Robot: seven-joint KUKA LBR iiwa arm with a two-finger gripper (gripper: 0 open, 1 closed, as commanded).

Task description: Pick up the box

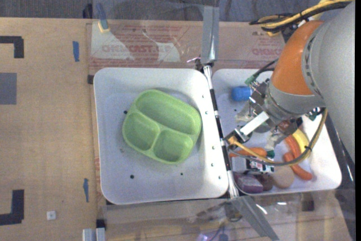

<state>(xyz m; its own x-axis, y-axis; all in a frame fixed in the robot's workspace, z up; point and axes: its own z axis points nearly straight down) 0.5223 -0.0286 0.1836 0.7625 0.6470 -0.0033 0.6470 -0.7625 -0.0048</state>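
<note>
Bench, 2 white bins (107, 178). My gripper (273, 138) hangs over the right 1 (can't tell how wide it's spread). I'd centre on the box (258, 165), dodging the banana (300, 140).

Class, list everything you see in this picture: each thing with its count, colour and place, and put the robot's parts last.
bench: 1, tan, under both bins
bins: 2, white, left bin and right bin side by side
plate: 1, green, divided, in left bin
blue item: 1, blue, right bin's far left corner
banana: 1, yellow, right bin, under the arm
orange items: 2, orange, right bin's middle and near side
box: 1, dark with pale marks, right bin's near side, partly hidden
purple item: 1, purple, right bin's near edge
tan item: 1, tan, beside the purple item
arm: 1, grey with orange band, over right bin
gripper: 1, grey, low over right bin
</note>
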